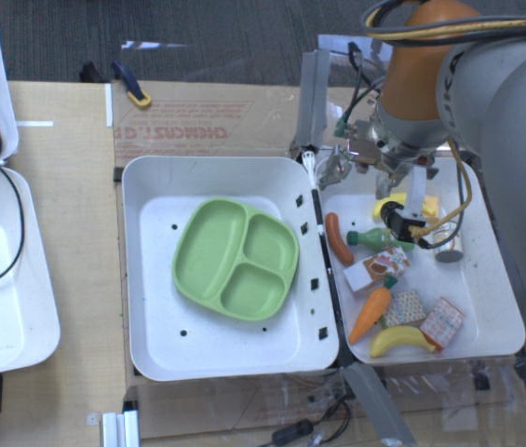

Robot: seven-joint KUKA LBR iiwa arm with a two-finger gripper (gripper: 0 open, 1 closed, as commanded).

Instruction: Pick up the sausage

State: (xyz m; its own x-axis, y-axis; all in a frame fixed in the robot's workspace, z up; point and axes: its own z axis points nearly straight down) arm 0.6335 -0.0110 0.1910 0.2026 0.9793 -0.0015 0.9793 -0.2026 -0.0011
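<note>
Camera view: slim reddish-brown sausage [339,238] lies against the right white bin's [491,287] left wall, long axis up-down the frame, lower left of the tool [402,180]; its grip state cannot be told.

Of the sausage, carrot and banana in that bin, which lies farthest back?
The reddish-brown sausage, along the right bin's left wall beside the green bottle; the orange carrot and yellow banana lie nearer the front.

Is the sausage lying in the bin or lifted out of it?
In it: the sausage lies flat on the floor of the right bin, along its left wall, beside the green bottle.
</note>
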